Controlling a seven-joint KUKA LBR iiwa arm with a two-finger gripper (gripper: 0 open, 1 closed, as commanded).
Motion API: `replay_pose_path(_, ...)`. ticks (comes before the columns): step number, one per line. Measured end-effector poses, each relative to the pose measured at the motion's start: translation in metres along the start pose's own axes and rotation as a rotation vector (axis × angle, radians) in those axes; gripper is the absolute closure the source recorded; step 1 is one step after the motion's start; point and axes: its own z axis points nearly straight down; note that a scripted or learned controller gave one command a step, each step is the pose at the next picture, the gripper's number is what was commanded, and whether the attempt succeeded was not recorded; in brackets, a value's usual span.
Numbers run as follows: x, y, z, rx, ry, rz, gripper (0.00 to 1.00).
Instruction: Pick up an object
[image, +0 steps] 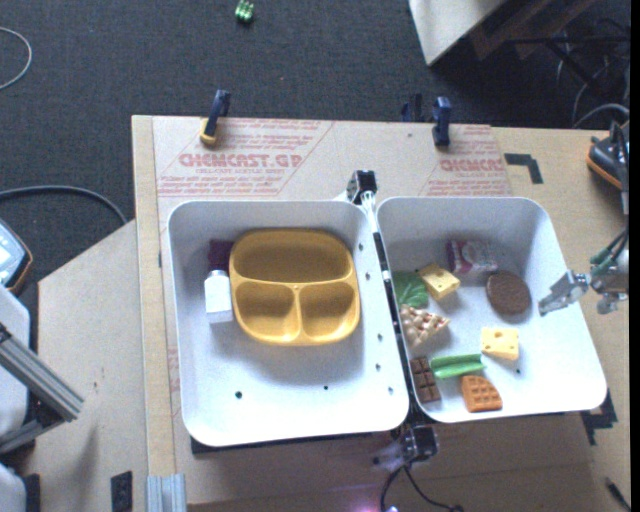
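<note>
White plastic bins sit side by side; the right bin (560, 250) holds the toy food, with the gripper (568, 290) at its right rim, at the frame's right edge. How far its fingers are spread I cannot tell, and nothing appears to be held. The nearest isolated pieces are the brown cookie (508, 293) and the cheese wedge (500, 344) at centre right. I would choose the cheese: it stands clear of its neighbours. Descend straight, centred, away from the bin wall.
</note>
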Motion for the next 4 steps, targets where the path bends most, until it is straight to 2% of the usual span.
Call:
replay_pose_path(1, 0.001, 0.003, -0.007, -0.013, -0.004, -0.004, 0.0)
replay_pose_path(2, 0.011, 0.006, 0.05, -0.007, 0.0, -0.005, 0.0)
replay_pose_path(4, 0.01, 0.009, 0.147, -0.008, 0.0, -0.003, 0.0)
